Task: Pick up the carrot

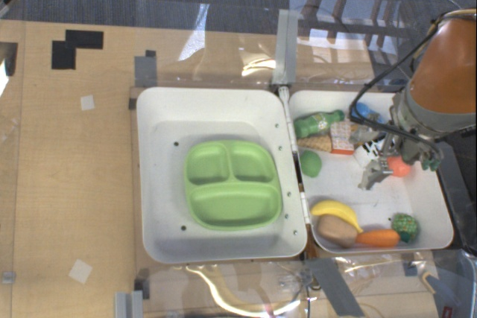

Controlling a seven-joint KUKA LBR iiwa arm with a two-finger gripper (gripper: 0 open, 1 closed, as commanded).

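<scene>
Table [67, 182]: two shallow white bins are set side by side.

Left bin [160, 160]: one green divided plate [232, 185] is held at its middle.

Right bin [428, 212]: the carrot [378, 237] is laid flat along the near wall, toward the near right corner. It is flanked closely on both ends: a brown potato-like piece [337, 231] is pressed at its left end, a yellow banana [337, 211] is curved over that piece, and a dark green broccoli-like piece [405, 226] is set just beside its right end. Farther back, a green bottle [319, 122], a small carton [340, 138], a green round fruit [311, 164], a blue item [363, 114] and a reddish-orange ball [401, 167] are found.

Pincer [375, 173]: it is hung over the middle of the right bin, well apart from the carrot, beside the reddish-orange ball. Whether it is released or clenched cannot be told; nothing is seen grasped.
</scene>
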